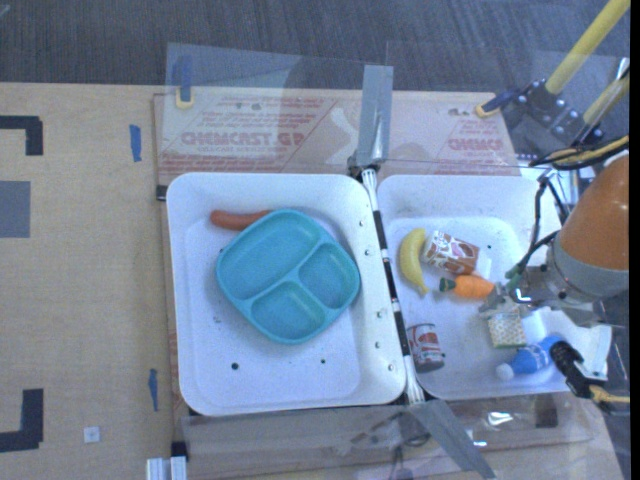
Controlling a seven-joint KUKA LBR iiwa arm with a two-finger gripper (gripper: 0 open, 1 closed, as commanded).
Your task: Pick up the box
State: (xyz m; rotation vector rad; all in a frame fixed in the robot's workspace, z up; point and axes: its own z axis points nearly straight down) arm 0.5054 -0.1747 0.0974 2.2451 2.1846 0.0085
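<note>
The box [450, 253], a small red-and-white carton, lies tilted in the right bin [500, 218], just right of a yellow banana [412, 259]. My gripper [508, 302] hangs low over the right side of that bin, below and to the right of the box and apart from it. It is just right of an orange carrot [471, 287] and above a tan, waffle-patterned item [506, 328]. The grey wrist and its orange band [600, 223] cover the bin's right edge.
A small can [425, 346] lies near the right bin's front-left corner, and a blue bottle [528, 359] at its front right. The left bin [200, 368] holds a blue divided plate [288, 275] with an orange sausage [236, 219] behind it. Cables hang at the far right.
</note>
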